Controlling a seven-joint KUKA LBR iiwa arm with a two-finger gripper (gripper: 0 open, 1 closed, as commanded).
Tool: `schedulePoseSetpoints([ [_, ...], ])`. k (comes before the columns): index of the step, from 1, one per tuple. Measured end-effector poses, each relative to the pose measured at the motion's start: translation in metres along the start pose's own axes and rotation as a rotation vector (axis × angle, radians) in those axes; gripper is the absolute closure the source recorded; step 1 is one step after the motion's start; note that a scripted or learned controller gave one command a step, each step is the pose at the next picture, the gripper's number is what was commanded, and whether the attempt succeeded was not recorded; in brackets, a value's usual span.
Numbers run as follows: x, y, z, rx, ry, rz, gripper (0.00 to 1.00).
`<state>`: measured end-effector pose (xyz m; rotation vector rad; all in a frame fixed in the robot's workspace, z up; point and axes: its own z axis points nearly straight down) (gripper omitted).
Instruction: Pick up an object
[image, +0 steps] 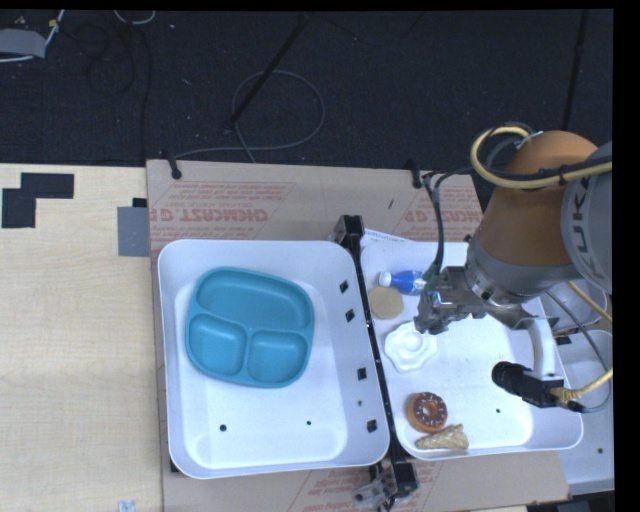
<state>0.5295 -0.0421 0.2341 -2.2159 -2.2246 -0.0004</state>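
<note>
Camera view: hand (432, 318) hovers beside white piece (409, 348) (right bin (520, 425), left edge).

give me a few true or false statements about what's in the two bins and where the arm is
1. The blue divided plate lies in the left bin. True.
2. The doughnut sits in the left bin beside the plate. False: it lies in the right bin, near its front edge.
3. The gripper is over the right bin, close to the white object. True.
4. The blue divided plate has a doughnut resting in one compartment. False: its three compartments hold nothing.
5. A tan wedge-shaped item lies just in front of the doughnut. True.
</note>
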Motion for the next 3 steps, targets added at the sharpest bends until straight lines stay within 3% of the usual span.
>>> schedulePoseSetpoints([
  [3,0.144,0.069,-0.009,0.0,0.0,0.0,1.0],
])
